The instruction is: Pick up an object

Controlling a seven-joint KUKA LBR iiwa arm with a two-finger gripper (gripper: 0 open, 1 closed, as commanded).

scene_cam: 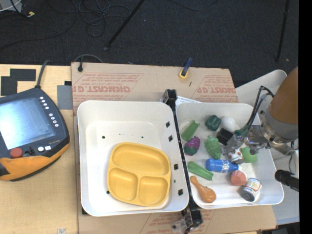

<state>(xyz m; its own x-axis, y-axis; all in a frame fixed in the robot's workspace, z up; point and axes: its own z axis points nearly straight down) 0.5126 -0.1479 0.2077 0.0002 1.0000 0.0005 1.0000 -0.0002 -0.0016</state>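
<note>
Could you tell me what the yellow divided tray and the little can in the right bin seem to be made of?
The yellow divided tray looks like moulded plastic: one even colour, rounded compartments and a soft matte sheen. The little can looks like metal with a printed label: its end is grey and shiny, though at this size a plastic toy cannot be ruled out.

both white bins (97, 112) look like smooth moulded plastic with a faint sheen, and the yellow divided tray (139, 173) has the same satiny plastic look. beneath them lies matt brown printed cardboard (146, 86) on a pale wood-look bench (34, 204). the toy foods look plastic: the blue bottle (220, 165) shiny, the purple grapes (193, 144) bumpy. the small can (249, 189) seems metal with a paper label. the teach pendant screen (24, 123) is glossy
</note>
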